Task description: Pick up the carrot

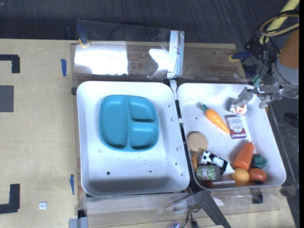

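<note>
The carrot (216, 119) is small and orange with a green stub at its upper-left end. It lies slantwise on the floor of the right bin (275, 141), in the back half. My gripper (240, 99) hangs over the back right part of that bin, up and to the right of the carrot and apart from it. A small white and red item (239, 109) lies just beneath the gripper. Nothing shows as held.
A maroon packet (236, 126) lies just right of the carrot. A bigger orange vegetable (243, 156) with a green top, a tan disc (197, 140), a black-and-white toy (213, 159), a can (207, 173) and round fruits (249, 175) crowd the bin's front. A blue divided plate (128, 122) is in the left bin (90, 165).
</note>
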Available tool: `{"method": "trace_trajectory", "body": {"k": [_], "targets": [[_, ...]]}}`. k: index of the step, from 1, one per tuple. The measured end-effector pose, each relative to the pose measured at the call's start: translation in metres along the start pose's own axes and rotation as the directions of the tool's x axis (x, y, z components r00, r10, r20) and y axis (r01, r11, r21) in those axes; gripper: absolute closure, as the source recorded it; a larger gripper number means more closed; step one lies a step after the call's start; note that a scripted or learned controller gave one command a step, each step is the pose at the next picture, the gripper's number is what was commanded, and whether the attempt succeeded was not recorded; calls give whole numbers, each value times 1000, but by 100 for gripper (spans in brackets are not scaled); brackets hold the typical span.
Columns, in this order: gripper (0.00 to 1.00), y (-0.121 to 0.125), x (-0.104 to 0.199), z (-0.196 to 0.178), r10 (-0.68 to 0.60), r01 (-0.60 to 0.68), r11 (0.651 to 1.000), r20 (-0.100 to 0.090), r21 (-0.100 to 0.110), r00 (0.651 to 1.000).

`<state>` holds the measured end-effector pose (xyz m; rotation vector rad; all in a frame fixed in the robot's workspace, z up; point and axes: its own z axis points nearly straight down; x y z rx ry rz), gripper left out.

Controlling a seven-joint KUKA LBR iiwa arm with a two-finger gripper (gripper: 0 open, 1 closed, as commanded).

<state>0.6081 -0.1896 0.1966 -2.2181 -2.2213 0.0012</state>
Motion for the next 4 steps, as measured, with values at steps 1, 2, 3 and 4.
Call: {"method": "trace_trajectory", "body": {"k": [1, 2, 3, 4], "targets": [[0, 25, 46, 74, -370, 370, 929, -3, 3, 929], [100, 28, 45, 59, -370, 370, 929, 4, -7, 929], [0, 28, 45, 60, -369, 369, 929, 3, -5, 929], [0, 12, 74, 110, -422, 422, 906, 5, -6, 907]]}}
